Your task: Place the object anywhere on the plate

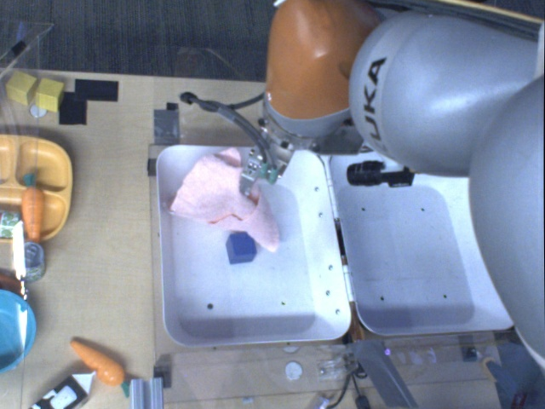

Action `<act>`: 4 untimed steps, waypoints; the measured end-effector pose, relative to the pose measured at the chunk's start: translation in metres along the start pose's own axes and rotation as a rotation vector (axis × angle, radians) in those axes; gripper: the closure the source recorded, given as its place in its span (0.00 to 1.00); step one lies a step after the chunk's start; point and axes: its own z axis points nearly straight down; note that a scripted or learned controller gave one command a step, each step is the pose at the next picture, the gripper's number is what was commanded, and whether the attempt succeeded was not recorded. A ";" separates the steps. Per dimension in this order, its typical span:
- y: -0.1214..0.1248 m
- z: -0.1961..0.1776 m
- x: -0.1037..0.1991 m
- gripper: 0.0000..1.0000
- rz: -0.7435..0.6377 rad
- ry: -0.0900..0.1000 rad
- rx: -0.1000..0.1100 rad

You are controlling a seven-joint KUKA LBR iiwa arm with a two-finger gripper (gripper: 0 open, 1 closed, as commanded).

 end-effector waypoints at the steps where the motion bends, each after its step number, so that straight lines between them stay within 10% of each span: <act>1: 0.055 0.054 0.002 1.00 0.157 0.006 0.006; 2: 0.036 0.162 -0.021 1.00 0.533 0.003 0.002; 3: 0.015 0.108 -0.077 1.00 0.875 0.001 0.007; 4: 0.059 0.066 -0.029 1.00 1.082 0.002 0.009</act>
